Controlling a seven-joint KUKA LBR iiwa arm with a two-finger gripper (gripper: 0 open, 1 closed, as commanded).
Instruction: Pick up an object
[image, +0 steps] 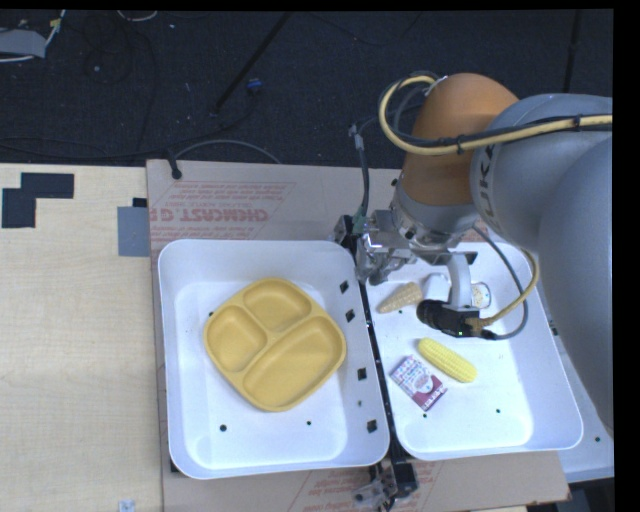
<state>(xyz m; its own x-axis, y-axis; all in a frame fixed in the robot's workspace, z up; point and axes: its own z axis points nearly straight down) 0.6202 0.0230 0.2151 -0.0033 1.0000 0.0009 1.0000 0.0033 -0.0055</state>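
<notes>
My gripper (378, 258) hangs low over the far left corner of the right bin (540, 420), close to the wall between the two bins. A pale corn cob (400, 297) lies just in front of and to the right of it, apart from it as far as I can see. Nearer the front lies a bright yellow corn cob (447, 360), and a small red and white packet (418, 382) sits to its left. A small white object (481, 296) rests near the middle of the right bin, partly hidden by the arm.
A yellow divided plate (275, 343) lies flat in the left bin (190, 420). The grey arm with its orange band (455, 120) covers the right bin's far right part. Cardboard (230, 205) lies under both bins.
</notes>
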